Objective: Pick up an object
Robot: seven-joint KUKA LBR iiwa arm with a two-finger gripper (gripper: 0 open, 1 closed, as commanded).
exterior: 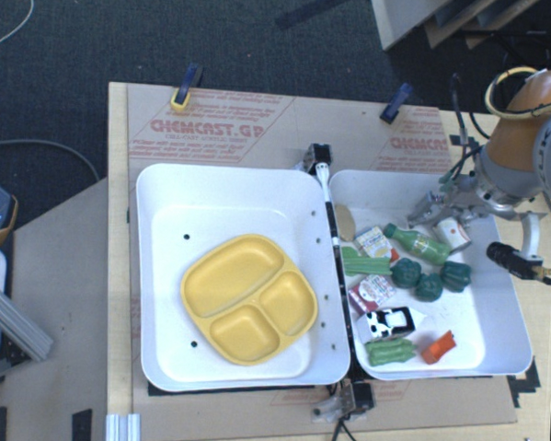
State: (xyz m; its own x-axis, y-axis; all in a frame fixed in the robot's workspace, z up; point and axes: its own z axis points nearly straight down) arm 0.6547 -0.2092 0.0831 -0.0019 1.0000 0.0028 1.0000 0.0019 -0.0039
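Note:
My gripper hangs low over the back of the right bin, on the grey arm with the orange band. A small white and red item lies just under it, and I cannot tell whether they touch. Close by in front lies a green bottle. Three dark green round pieces sit beside the bottle. Farther forward are a black and white toy, a green pickle-like piece and an orange piece.
A green bar and two small packets lie along the right bin's left wall. The left bin holds a yellow divided plate. A black divider clip sits between the bins.

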